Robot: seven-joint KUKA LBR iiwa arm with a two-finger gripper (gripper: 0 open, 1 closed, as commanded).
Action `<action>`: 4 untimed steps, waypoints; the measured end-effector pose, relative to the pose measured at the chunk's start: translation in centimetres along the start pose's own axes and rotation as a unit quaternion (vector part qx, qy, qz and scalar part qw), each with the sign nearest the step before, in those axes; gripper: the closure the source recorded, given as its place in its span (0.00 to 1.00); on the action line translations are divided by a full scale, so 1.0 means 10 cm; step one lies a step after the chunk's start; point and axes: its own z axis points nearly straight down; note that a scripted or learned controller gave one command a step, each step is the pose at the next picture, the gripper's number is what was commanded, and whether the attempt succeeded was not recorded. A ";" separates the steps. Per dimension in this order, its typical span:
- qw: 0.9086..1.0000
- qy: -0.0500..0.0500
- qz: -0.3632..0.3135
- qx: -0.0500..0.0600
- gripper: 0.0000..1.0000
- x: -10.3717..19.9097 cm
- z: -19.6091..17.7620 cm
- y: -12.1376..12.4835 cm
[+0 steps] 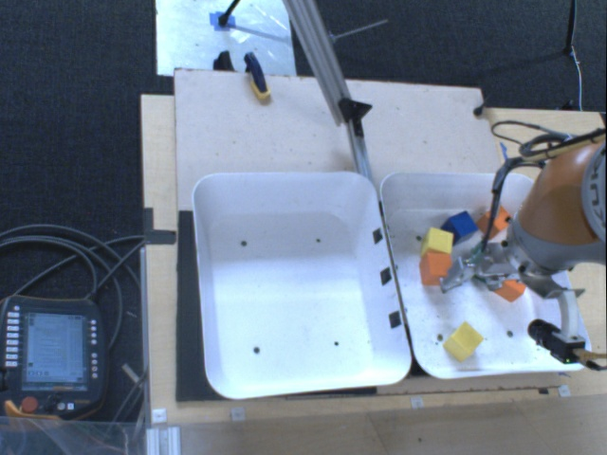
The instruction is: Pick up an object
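Note:
Several small blocks lie in the right bin. A yellow block sits on top of an orange block, with a blue block just behind them. Another orange block lies further back, partly behind the arm. A third orange block peeks out under the wrist. A yellow block lies alone near the front wall. My gripper hangs low in the bin, just right of the orange block under the yellow one. No block visibly sits in it.
The left bin stands beside the right one, sharing a middle wall with black clips. The arm's orange band looms over the right bin's right side. A slanted metal pole crosses the board behind the bins.

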 end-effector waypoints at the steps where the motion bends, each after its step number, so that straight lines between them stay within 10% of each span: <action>1: 1.000 -0.001 0.000 -0.002 1.00 -0.01 -0.12 0.01; 4: 1.000 -0.002 -0.001 -0.004 1.00 0.06 -1.76 0.21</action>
